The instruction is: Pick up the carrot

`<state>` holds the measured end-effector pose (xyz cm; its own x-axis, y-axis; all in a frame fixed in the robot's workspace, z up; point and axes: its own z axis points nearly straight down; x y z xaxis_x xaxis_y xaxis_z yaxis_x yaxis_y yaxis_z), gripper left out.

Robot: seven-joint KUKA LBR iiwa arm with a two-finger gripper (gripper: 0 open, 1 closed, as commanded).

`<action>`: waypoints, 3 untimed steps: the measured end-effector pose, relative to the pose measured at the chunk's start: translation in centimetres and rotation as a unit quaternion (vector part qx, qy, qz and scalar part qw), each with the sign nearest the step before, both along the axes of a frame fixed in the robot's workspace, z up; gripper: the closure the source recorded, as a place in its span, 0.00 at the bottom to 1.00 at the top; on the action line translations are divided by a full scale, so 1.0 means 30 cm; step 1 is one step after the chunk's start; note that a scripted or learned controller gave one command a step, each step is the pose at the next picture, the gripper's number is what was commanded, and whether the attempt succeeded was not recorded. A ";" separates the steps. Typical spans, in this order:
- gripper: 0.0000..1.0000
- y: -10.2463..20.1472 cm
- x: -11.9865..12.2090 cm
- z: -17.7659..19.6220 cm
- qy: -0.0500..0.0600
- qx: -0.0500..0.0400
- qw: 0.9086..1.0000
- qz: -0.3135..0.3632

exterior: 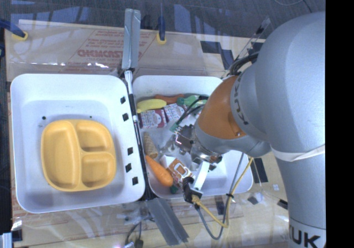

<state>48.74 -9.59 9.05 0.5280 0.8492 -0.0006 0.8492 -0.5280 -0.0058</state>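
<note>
My arm reaches down into the right bin, and my gripper hangs low among the clutter there. The wrist and its cabling hide the tips, so I cannot tell how I am set or whether anything sits in my grasp.

The carrot lies below me and a little to the left, near the bin's near-left corner, tilted along the floor. I cannot tell whether I touch it. Just right of it is a small orange-and-white packet. Above me, toward the far wall, lie a yellow banana, a green item and a dark red wrapper. Well off to my left, past the divider, the left bin holds a yellow compartment tray.
</note>
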 end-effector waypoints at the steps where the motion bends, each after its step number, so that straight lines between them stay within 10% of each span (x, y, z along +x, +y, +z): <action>1: 1.00 0.001 0.002 0.032 0.000 0.000 1.000 0.002; 2: 1.00 -0.001 0.229 0.000 0.001 -0.002 0.940 -0.342; 3: 1.00 0.004 0.005 0.007 -0.003 -0.001 0.936 -0.351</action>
